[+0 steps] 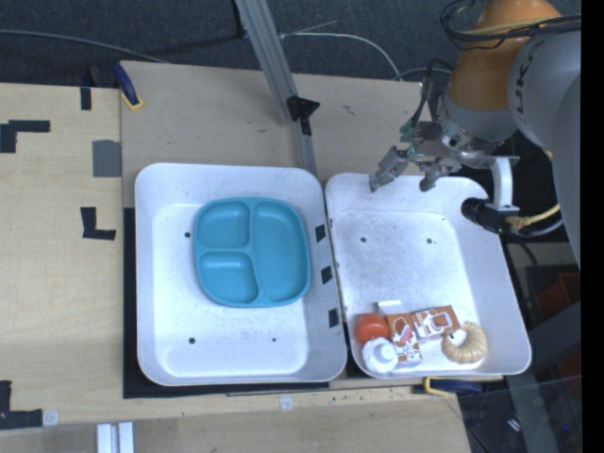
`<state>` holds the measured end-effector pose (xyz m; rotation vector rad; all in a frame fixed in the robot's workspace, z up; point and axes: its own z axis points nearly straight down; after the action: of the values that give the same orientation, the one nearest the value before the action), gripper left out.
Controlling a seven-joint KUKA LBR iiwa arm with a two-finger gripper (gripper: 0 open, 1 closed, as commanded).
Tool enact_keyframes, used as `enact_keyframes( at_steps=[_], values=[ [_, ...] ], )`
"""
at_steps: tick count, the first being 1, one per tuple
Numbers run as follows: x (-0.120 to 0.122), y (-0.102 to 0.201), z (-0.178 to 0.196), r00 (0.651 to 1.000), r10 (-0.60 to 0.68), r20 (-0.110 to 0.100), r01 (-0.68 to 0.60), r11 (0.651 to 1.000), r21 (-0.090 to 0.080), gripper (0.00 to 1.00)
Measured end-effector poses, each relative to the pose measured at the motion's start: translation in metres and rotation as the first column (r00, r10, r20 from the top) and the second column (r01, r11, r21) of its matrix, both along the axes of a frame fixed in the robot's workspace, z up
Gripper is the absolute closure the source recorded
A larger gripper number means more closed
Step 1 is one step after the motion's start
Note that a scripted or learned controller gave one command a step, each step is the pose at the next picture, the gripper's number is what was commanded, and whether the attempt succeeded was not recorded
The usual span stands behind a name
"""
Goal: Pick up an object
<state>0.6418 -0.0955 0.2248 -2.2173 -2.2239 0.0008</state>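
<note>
Objects for picking: four small items clustered at the 6 o'clock end of the right bin [491, 281]. A red-orange round piece [371, 327] sits at the cluster's 9 o'clock side, with a white round item [381, 355] touching it at 6 o'clock. A flat red-and-white packet [420, 332] lies in the middle, a small white tab just above its 11 o'clock corner. A tan ring, bagel-like [463, 343], rests at the 3 o'clock side.

Packet printing is too small to read. The white item blends into the bin wall; its shape is unclear.

The left bin [165, 253] holds a blue divided plate [252, 252]. Both bins rest on the desk [57, 253].

The pincer [407, 177] hangs over the right bin's 12 o'clock rim, fingers apart, nothing between them. The cluster lies well apart from it, toward 6 o'clock, at the bin's opposite end.
</note>
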Motion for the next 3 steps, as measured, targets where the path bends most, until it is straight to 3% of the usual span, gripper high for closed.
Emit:
enact_keyframes(
  at_steps=[1,3],
  values=[
    [0.000,0.000,0.000,1.000,0.000,0.000,0.000,1.000,0.000,0.00],
    [-0.011,-0.001,-0.090,1.000,-0.001,-0.005,0.001,1.000,-0.002,0.00]
  ],
)
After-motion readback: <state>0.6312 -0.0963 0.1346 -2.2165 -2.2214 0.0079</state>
